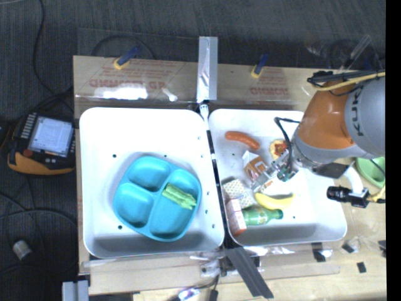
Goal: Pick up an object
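Toys for picking lie in the right bin (313, 234), and I have to choose one of them.

Going from the left, I see the left bin (94, 168) first. A blue plate (141, 202) with three parts sits in it, and a small green pickle (180, 196) lies in one part.

Next comes the right bin. A red can (234, 216) lies by its left wall. Just beside it is a green bottle (263, 216) on its side. A little checked packet (232, 187) sits above them. A sausage (242, 139) lies near the top. A yellow banana (274, 199) lies in the middle.

My claw (269, 175) hangs low over the middle, just above the banana and beside an orange and white thing (254, 166) that I cannot name. I cannot tell if the claw is wide or narrow.

I think the banana is the best pick. It looks light and hard, like plastic. It may be smooth and slip, and its curve could make it roll. I would grab it across its fat middle, not at the thin ends.
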Controlling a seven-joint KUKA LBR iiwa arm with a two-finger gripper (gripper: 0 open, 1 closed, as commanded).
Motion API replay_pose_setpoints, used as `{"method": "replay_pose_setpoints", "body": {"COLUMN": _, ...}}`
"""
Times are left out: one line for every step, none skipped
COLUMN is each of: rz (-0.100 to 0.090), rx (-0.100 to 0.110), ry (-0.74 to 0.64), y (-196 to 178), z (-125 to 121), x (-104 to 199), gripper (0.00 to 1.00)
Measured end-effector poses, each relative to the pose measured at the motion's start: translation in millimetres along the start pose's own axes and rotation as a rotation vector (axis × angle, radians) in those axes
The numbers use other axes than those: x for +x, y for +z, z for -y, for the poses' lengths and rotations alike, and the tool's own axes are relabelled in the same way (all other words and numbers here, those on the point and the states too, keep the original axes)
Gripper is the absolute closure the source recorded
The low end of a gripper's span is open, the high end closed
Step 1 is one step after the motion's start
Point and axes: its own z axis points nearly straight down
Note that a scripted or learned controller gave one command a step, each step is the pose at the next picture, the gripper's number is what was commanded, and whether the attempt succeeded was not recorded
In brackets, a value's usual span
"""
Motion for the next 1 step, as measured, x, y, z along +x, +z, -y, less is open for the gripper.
{"method": "replay_pose_setpoints", "body": {"rz": -0.010, "rx": 0.016, "ry": 0.181, "y": -82.1, "z": -51.0, "x": 36.2, "gripper": 1.00}}
